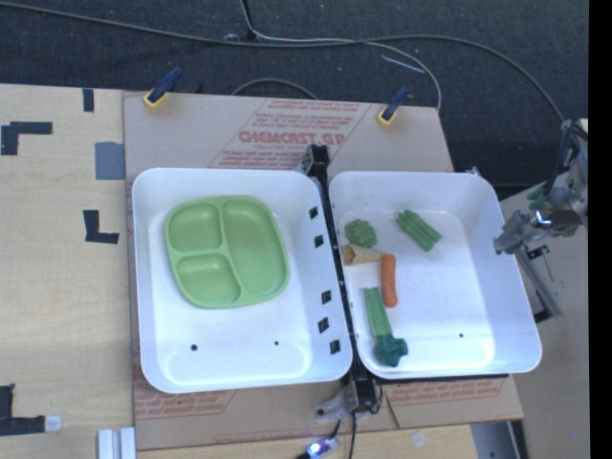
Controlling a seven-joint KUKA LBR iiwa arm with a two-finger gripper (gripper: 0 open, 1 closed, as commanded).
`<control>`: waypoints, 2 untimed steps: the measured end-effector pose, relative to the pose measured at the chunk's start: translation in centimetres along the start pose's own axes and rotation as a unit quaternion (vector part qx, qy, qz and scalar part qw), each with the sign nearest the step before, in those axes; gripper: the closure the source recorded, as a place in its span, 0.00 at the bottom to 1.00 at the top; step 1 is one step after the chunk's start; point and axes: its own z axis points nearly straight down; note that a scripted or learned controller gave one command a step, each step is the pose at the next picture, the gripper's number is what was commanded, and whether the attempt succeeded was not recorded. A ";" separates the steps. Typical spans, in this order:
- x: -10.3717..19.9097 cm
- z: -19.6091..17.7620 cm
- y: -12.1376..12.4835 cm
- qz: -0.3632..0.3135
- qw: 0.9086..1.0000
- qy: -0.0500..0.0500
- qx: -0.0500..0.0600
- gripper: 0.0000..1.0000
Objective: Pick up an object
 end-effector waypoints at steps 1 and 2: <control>6.2 0.6 -0.7 -0.002 1.000 0.002 0.002 1.00; 11.1 0.4 -1.3 -0.002 1.000 0.001 0.003 1.00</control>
